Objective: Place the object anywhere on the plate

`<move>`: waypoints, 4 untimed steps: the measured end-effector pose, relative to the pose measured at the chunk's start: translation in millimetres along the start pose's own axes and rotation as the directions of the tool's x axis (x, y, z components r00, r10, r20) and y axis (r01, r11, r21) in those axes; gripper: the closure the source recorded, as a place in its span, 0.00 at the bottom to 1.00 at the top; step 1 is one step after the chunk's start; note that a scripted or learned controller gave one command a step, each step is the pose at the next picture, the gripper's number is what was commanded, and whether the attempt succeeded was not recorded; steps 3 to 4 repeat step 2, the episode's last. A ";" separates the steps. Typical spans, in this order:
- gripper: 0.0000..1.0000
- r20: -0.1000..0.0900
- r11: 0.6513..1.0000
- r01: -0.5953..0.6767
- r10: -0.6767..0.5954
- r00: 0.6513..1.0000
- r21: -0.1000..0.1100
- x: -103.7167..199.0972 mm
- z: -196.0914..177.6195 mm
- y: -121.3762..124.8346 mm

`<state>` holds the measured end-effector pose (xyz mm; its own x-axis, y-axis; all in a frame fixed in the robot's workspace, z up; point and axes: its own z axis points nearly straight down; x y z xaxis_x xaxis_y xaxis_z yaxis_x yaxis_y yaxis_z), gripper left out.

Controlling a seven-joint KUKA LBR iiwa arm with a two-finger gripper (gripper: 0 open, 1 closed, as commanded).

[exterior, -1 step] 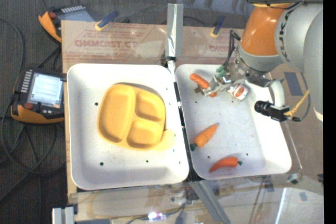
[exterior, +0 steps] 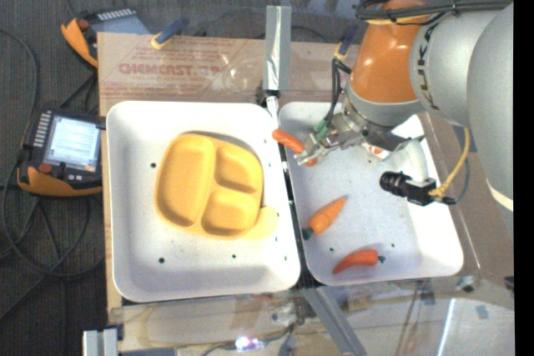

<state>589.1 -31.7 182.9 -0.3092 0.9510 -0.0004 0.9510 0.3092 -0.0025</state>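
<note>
A yellow plate with three compartments lies in the left white bin. My gripper hangs at the upper left corner of the right bin, close to the wall between the bins. Its fingers are shut on a small orange carrot-like piece, which sticks out to the left toward the divider. A sliver of orange shows below the fingers too. The piece is right of the plate, not over it.
An orange carrot lies in the middle of the right bin, and a red-orange pepper lies near its front. A white packet sits partly under the arm. A black connector juts from the wrist.
</note>
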 end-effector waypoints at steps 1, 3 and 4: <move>1.00 -0.001 0.999 0.046 -0.046 0.999 0.000 75.8 0.1 0.4; 0.00 -0.001 0.999 0.046 -0.046 0.999 0.000 75.5 0.1 0.3; 0.00 -0.001 0.999 0.046 -0.046 0.999 0.000 75.5 0.1 0.3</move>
